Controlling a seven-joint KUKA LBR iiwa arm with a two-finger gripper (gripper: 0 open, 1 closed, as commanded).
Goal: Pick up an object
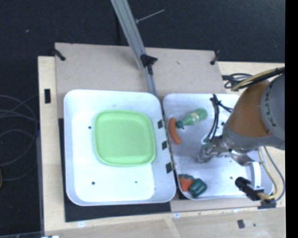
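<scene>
My jaws (204, 154) sat low in the right bin (219, 190), near its middle, over bare white floor. Could not tell from the camera view whether they were spread or pressed together; nothing was visibly caught between them.

Objects logged in the right bin:
- green bottle (192, 118), toward the far edge, lying down, long axis running slantwise from the bin's left wall up toward its far edge.
- orange sausage-shaped piece (174, 131), hard against the left wall, long axis roughly along that wall; its far end was close to the bottle's cap.
- small orange piece (186, 181) and dark green block (197, 187), touching or nearly so, in the near left corner.

Left bin (79, 148) carried a green plate (124, 137), well apart from me.

Judgement: the bottle was the likeliest target. It lay from my jaws toward the far edge and slightly toward the left wall. A grasp would probably need closing across its slanted axis. The corner pair lay about as near, but crowding the walls looked riskier.
</scene>
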